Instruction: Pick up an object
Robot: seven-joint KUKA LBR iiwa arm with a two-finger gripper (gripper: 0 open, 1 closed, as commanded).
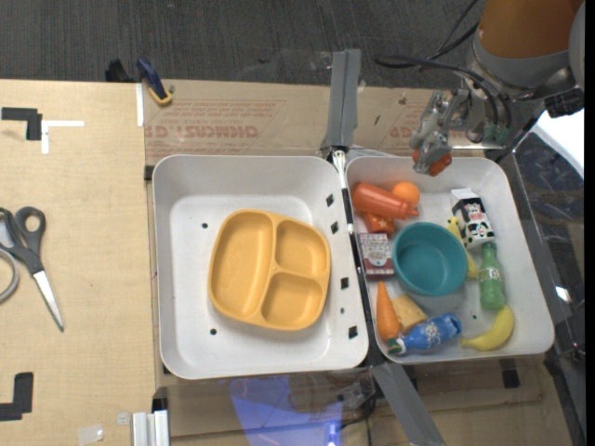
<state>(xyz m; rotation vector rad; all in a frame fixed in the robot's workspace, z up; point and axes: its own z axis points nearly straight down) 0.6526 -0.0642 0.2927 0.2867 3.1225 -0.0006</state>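
My gripper (433,159) hangs over the far rim of the right bin (526,249), with a small red-orange object (435,164) pinched at its fingertips. Below it in the bin lie a long orange-red vegetable (379,198), an orange ball (405,191), a teal bowl (430,260), a small red and white box (375,253), a cow-patterned carton (471,219), a green bottle (490,282), a banana (493,331), a blue bottle (428,334), a carrot (387,310) and a yellow wedge (410,310).
The left bin (177,249) holds a yellow divided plate (270,269). Scissors (33,260) lie on the bench at the far left. A blue clip (153,82) sits beyond the left bin. A grey bar (344,100) runs back from between the bins.
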